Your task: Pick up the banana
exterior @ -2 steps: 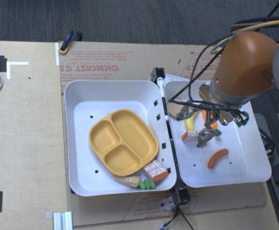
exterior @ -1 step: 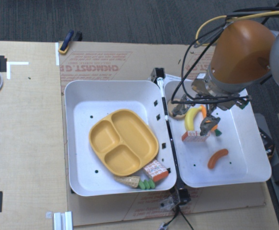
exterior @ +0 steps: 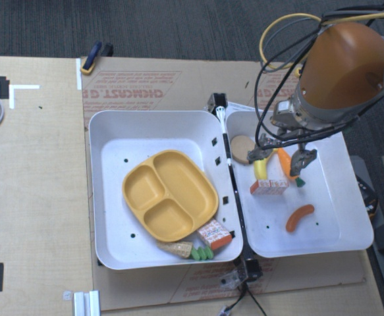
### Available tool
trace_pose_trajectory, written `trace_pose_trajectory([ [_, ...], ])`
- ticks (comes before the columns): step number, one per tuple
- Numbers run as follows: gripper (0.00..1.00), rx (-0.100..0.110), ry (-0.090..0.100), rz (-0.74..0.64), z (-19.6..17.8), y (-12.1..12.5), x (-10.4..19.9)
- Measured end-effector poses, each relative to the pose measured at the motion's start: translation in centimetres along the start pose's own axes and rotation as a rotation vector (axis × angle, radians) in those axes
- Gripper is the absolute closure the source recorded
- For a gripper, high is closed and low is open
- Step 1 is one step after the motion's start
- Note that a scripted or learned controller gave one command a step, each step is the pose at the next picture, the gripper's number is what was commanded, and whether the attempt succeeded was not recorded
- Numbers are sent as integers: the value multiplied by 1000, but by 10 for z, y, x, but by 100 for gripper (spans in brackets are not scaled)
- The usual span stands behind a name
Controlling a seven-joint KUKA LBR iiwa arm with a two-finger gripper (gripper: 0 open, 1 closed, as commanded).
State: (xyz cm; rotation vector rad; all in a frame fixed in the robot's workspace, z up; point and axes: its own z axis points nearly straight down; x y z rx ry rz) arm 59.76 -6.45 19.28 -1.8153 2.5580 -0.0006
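Note:
The banana is a short yellow piece lying in the right bin, just left of an orange carrot. My gripper hangs over the upper part of that bin, open, its fingers spread wide. The left fingertip is right at the banana's upper end; the right fingertip is on the far side of the carrot. The carrot lies in the gap between them, not gripped. The arm's orange band hides the bin's back right.
In the right bin a red and white carton lies just below the banana, a tan round piece to its upper left, a sausage lower right. The left bin holds a yellow divided plate and small food items.

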Motion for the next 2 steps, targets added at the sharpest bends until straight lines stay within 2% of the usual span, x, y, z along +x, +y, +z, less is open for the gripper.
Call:
trace_pose_trajectory([
  [1,0,-1,0,-219,100,-47,22],
  [2,100,1,-4,-213,90,-47,21],
])
